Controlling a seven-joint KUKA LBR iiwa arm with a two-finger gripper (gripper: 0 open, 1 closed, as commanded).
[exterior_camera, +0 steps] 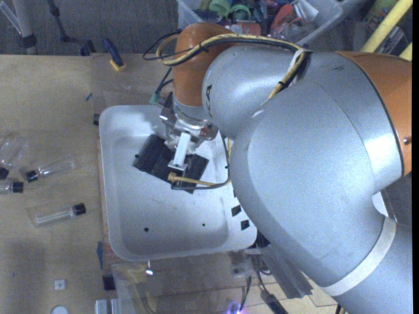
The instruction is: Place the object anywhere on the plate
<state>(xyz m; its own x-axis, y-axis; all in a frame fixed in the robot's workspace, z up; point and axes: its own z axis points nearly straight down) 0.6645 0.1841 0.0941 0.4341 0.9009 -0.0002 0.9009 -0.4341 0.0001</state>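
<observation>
Wooden bench surface [46, 103], light tan. Three clear vials with black caps lie on it at left: one [49, 169] uppermost, one [60, 213] lower, one [9, 187] at the edge. A blue-and-yellow clamp [113, 55] rests near the bench's far edge. Beyond the bench, a clear storage tub [262, 5] holds mixed colourful items.

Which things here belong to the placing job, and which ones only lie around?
Belonging to the job:
- claw, low inside the white bin
- grey arm carrying it

Just lying about:
- clear vials with black caps on the bench, left of the bin
- tub of colourful items at the top
</observation>
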